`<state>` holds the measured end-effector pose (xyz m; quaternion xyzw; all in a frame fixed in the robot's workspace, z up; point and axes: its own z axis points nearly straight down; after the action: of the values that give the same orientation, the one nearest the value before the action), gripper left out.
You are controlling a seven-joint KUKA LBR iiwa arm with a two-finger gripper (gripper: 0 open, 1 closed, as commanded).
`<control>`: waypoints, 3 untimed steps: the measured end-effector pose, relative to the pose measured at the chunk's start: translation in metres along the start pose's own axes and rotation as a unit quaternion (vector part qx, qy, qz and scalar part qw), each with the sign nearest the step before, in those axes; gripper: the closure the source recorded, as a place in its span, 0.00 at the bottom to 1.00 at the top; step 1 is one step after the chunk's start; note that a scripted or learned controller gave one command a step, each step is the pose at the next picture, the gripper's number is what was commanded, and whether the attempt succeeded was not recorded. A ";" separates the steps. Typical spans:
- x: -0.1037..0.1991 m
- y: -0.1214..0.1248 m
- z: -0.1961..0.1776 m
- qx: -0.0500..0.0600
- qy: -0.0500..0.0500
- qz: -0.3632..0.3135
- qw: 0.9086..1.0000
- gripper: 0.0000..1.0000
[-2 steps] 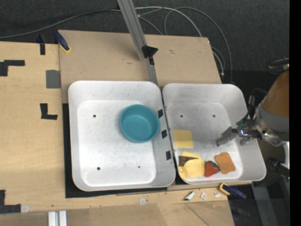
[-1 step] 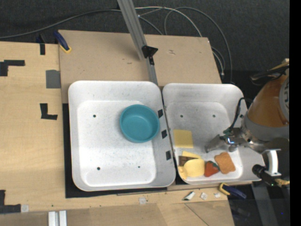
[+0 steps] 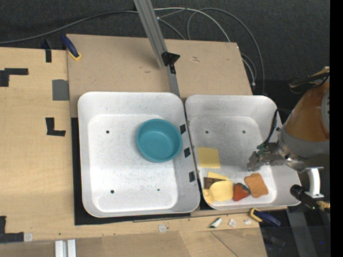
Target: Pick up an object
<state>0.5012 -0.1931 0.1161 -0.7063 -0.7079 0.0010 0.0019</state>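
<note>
The right bin point(image 3: 230, 111) holds a yellow square block point(image 3: 209, 157), a yellow rounded piece point(image 3: 220, 190) with a dark brown bit beside it, a red piece point(image 3: 240, 193) and an orange-brown bread-like piece point(image 3: 258, 185), all near its front edge. A teal bowl point(image 3: 158, 140) sits in the left bin point(image 3: 107, 159). My gripper point(image 3: 259, 160) hangs at the right side of the right bin, just above and behind the orange-brown piece. Nothing is visible between its fingers.
A grey pole point(image 3: 153, 25) slants down from the top to the seam between the bins. Cables point(image 3: 225, 20) loop behind the right bin. Small clamps and white bits lie on the bench below the right bin's front edge.
</note>
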 end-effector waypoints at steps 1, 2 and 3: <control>0.002 -0.005 -0.061 -0.004 -0.001 0.001 1.000 1.00; 0.006 -0.008 -0.105 -0.003 -0.001 0.000 1.000 1.00; 0.006 -0.007 -0.158 -0.004 -0.002 0.000 1.000 1.00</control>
<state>0.4947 -0.1870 0.2739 -0.7064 -0.7078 -0.0009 -0.0025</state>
